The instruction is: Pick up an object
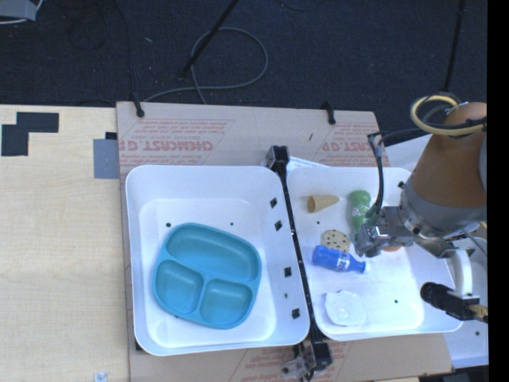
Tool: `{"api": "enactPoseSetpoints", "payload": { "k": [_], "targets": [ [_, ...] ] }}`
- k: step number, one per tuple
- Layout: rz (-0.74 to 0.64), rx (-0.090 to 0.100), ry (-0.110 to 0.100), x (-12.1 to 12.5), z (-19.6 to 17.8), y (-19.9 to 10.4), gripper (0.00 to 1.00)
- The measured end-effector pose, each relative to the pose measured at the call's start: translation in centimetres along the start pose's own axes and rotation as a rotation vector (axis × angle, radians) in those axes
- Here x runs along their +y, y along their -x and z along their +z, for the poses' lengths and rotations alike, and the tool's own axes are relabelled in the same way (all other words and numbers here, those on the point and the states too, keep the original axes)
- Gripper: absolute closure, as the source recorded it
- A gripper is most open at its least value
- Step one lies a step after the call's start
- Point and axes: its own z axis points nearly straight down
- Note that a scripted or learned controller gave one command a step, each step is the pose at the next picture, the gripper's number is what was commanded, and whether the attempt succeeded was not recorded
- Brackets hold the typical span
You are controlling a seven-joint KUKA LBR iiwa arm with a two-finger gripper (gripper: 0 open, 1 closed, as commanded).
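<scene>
The blue bottle [338, 259] lies on its side on the floor of the right bin [402, 313], between a spotted cookie [335, 239] and a white lid [344, 307], with a green object [359, 204] and a cone [322, 203] farther back. The gripper [372, 239] is low in that bin, just beside the bottle's cap end and the green object; its opening cannot be determined, and nothing is visibly held. No object is lifted, so grasp and lift remain; the left bin [147, 189] contains a blue divided tray [207, 274].

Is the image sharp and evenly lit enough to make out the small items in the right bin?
Camera view: soft overall; the white bins are bright and nearly washed out, so the pale disc barely stands out; the gripper is blurred and dark; floor behind is dim.
</scene>
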Motion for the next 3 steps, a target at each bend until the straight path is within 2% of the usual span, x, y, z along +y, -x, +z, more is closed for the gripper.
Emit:
{"api": "enactPoseSetpoints", "payload": {
  "k": [2,3],
  "targets": [
    [-0.005,0.002,-0.001,3.1,-0.4,-10.3,1.00],
    [-0.004,0.001,-0.001,3.6,-1.0,-16.2,1.00]
  ]
}}
